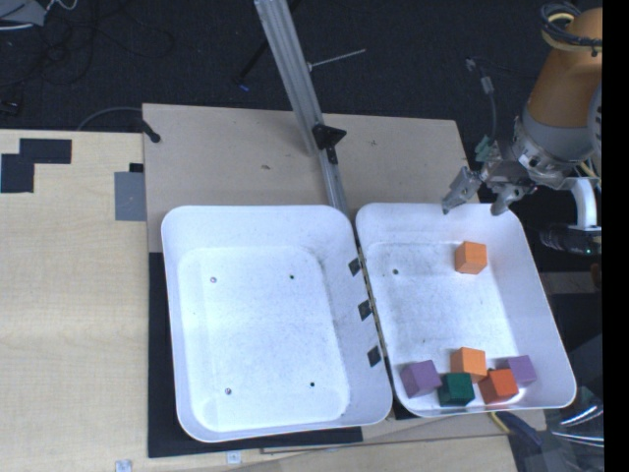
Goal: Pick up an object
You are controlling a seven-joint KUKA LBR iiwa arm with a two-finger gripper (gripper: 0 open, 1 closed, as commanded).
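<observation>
My gripper point(481, 198) hangs over the far rim of the right bin point(546, 315), its two fingers spread open with nothing between them. An orange block point(471, 257) lies alone in that bin, a little toward the camera from the gripper. At the bin's near end sits a cluster: a purple block point(421, 377), a dark green block point(456, 389), an orange block point(469, 361), a red-orange block point(499, 384) and another purple block point(521, 369).
The left bin point(187, 264) sits beside the right one, joined by black clips point(365, 309). A slanted metal rail point(300, 87) runs from the far edge down to the bins' junction. Tan board and pale wood surround the bins.
</observation>
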